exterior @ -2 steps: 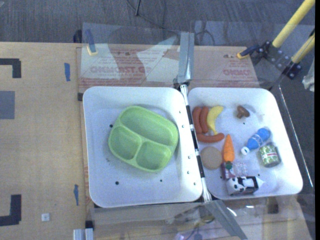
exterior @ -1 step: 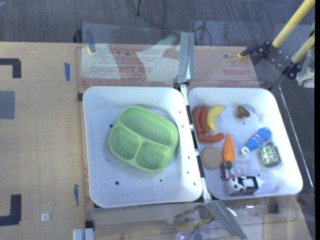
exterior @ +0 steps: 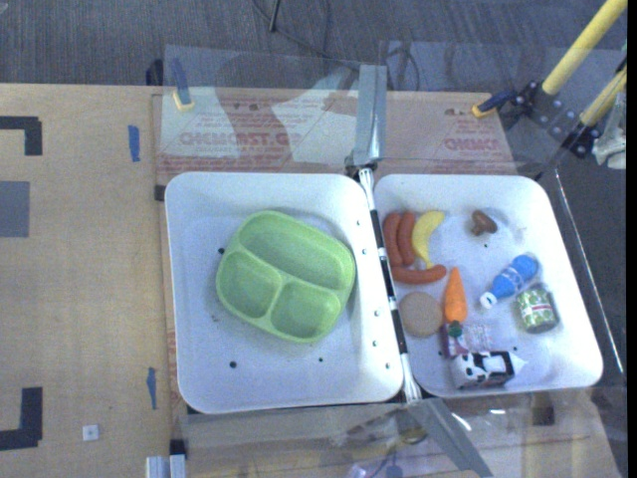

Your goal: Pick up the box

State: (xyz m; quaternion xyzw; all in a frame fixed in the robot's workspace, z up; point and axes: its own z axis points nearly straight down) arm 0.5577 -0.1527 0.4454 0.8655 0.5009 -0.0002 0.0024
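The wooden bench (exterior: 80,267) fills most of the view, with blue tape marks and black corner marks on its left part and a strip of printed cardboard (exterior: 259,132) under clear sheeting behind the bins. The left bin (exterior: 189,297) holds one thing, a green plate (exterior: 286,276) with three compartments, lying flat and turned at a slant near the bin's middle. The right bin (exterior: 567,267) sits just beside it, their rims touching along the centre, and it holds all the small things. Two yellow rods (exterior: 592,33) run in from the upper right corner to a dark clamp beyond the right bin. In the right bin, three red sausages (exterior: 398,237) lie near its left wall, two side by side and one across below them, with a yellow banana (exterior: 428,232) against them. An orange carrot (exterior: 455,295) points away from the camera, touching a round brown disc (exterior: 420,314) on its left. The box (exterior: 485,367), white with black patches, lies at the front edge of the right bin, just below the carrot, with a small reddish item touching its upper left. A blue bottle (exterior: 511,279) with a white cap lies tilted right of the carrot, a green jar (exterior: 536,308) near it. A small brown lump (exterior: 484,222) sits towards the back. Whether the gripper is open or closed, I cannot tell.
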